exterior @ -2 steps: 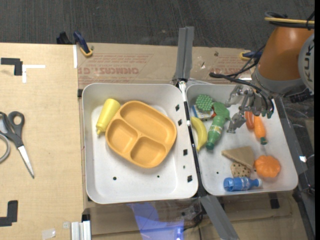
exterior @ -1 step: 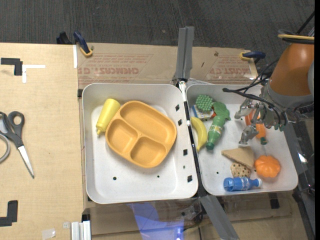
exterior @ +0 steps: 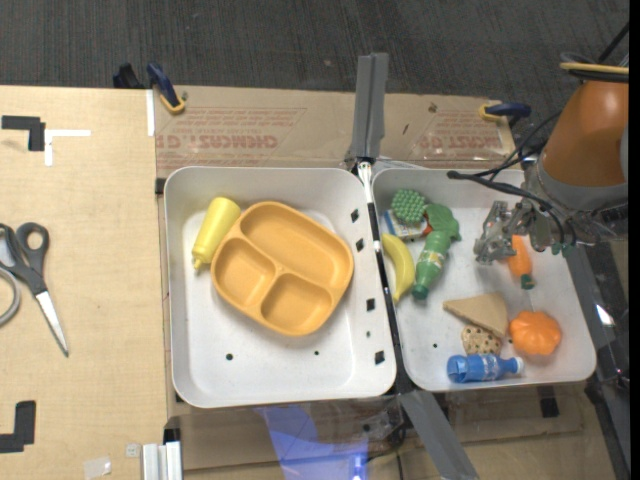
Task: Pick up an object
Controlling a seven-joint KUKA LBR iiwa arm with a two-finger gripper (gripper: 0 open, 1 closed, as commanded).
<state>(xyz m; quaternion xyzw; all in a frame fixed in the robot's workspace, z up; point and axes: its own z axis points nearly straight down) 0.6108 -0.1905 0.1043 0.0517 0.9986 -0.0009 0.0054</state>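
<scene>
Overhead, slanted view of bench w/ two white bins side by side. Left bin (exterior: 190, 368) holds a yellow divided tray (exterior: 283, 266) and, touching its upper-left edge, a yellow bottle (exterior: 215, 230). Right bin (exterior: 580, 368) holds a green textured ball (exterior: 408, 206), green bottle (exterior: 432, 253), banana (exterior: 398, 265), bread wedge (exterior: 482, 313), cookie (exterior: 481, 342), blue bottle (exterior: 484, 368) lying along the front wall, an orange (exterior: 535, 333) and a small orange piece (exterior: 519, 258).

Gripper (exterior: 497, 233) hangs over the right bin's upper-right part, just beside the small orange piece; whether it is wide, narrow or holding anything cannot be told.

Surface: pale wood bench top (exterior: 90, 368) at left w/ scissors (exterior: 35, 278) and black tape marks; a cardboard sheet (exterior: 250, 133) behind the bins, pinned by blue clamps (exterior: 165, 86); a grey post (exterior: 370, 108) stands betw. the bins. Room: dark carpeted floor (exterior: 250, 18) beyond the bench.
</scene>
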